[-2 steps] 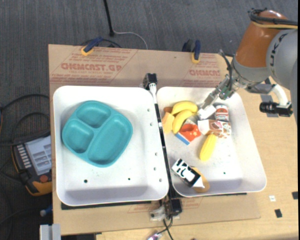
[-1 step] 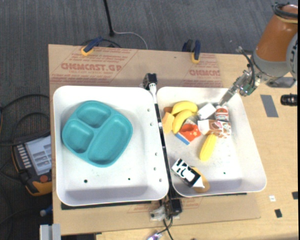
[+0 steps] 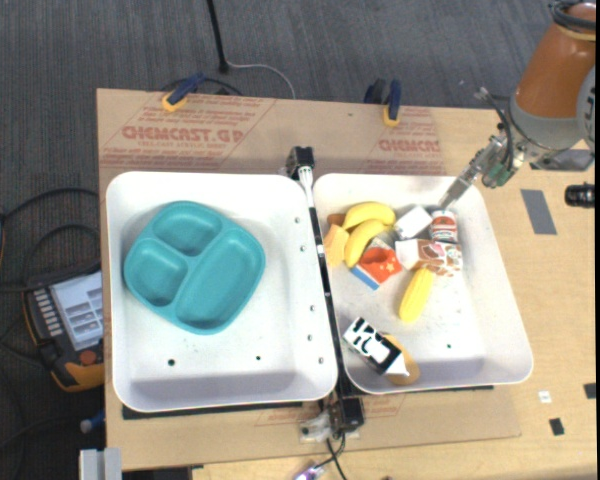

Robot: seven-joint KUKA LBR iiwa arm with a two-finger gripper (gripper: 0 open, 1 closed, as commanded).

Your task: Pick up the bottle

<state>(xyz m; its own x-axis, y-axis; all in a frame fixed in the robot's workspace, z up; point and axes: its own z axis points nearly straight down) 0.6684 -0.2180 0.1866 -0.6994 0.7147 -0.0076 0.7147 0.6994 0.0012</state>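
Observation:
A small bottle (image 3: 443, 242) with a red-and-white label lies in the right bin (image 3: 500, 318), near its far right side, among toy foods. My gripper (image 3: 460, 192) reaches in from the upper right at a slant. Its tip is just above the bottle's far end, beside a white block (image 3: 412, 220). From this angle I can't make out whether it touches the bottle. Nothing visibly hangs from the gripper. A black-and-white container with a tan end (image 3: 378, 348) lies at the bin's front left.
Yellow bananas (image 3: 365, 226), a red-orange piece (image 3: 380, 266) and a yellow oblong piece (image 3: 416, 293) crowd the bottle's left side. A teal divided plate (image 3: 193, 265) sits in the left bin (image 3: 150, 368). Clamps (image 3: 390, 103) hold the board's far edge.

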